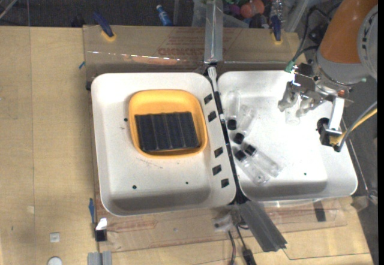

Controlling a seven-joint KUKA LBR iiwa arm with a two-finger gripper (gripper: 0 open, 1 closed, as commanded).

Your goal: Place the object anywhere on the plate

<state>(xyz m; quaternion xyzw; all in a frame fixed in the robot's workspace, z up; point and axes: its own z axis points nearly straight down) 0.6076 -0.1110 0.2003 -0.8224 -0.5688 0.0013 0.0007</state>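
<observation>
Overhead slant view of the bench, with places given relative to the central divider [221, 132] that separates the two shallow white bins. Left of the divider, the left bin [114, 186] carries the yellow plate [168, 101], a rounded-square dish; a dark ribbed rectangular block [167, 131] lies flat on its middle and covers most of its floor. Right of the divider, the right bin [312, 168] holds several clear plastic vials with black caps [249, 153], clustered just beside the divider and lying on their sides; these are judged to be the candidates for "the object", though their transparency makes the count uncertain. The gripper [298, 102] hangs over the far part of the right bin, well apart from the divider and from the vials, under the arm's orange band [354, 24]. Its fingers cannot be resolved as apart or together at this angle, and nothing is seen between them.

Judged step: approach and grasp, not yet begun. To do it well, the gripper should travel toward the divider, pick a vial lying a little apart from its neighbours, and align the fingers across the vial's narrow axis so that it does not roll. Descent close to the divider risks a finger striking it. For release, the plate's bare yellow margin or the block's top would both serve.
</observation>
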